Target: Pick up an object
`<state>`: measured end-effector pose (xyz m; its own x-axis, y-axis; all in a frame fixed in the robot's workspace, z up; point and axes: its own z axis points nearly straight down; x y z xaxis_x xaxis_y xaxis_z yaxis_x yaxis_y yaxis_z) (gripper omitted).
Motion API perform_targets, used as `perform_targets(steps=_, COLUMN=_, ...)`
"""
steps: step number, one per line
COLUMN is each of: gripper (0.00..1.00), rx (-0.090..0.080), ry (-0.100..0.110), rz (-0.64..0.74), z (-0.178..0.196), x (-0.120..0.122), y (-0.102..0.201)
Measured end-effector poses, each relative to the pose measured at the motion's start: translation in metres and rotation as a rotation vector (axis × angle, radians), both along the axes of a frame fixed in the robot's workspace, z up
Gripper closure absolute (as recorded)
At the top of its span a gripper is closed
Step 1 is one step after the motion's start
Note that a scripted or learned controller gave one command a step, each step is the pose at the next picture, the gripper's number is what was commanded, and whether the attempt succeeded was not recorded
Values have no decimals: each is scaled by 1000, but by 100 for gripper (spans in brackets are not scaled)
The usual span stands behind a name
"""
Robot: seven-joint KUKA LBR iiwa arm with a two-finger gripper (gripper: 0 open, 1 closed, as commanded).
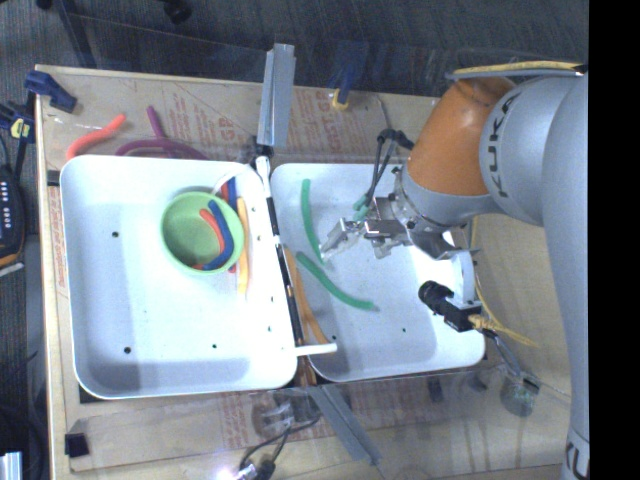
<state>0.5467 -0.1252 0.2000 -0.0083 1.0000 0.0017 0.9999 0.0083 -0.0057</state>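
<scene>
My gripper (336, 238) hangs low over the middle of the right bin (400, 363), with its fingers spread and nothing between them. Two thin green strips lie close to it: a curved one (306, 208) just to its left, and a slanted one (338, 282) just below it on the bin floor. Brown wooden sticks (303, 303) rest along this bin's left wall. In the left bin (130, 338) stands a green bowl (190, 230) holding red and blue pieces, with a yellow stick (242, 253) at its right side.
The grey arm with its orange band (455, 148) covers the right bin's right side, and a black fitting (447, 305) hangs beneath it. A purple hose (150, 148) and an orange piece (95, 136) lie on the bench behind the left bin. A metal post (275, 93) stands between the bins.
</scene>
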Motion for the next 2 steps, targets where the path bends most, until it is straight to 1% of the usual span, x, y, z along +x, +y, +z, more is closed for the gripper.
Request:
perform_targets(steps=1, gripper=0, rx=-5, ry=-14, rz=101, z=-104, x=-5, y=1)
perform_targets(steps=2, gripper=100, rx=-5, ry=-11, rz=109, z=-94, x=-4, y=2)
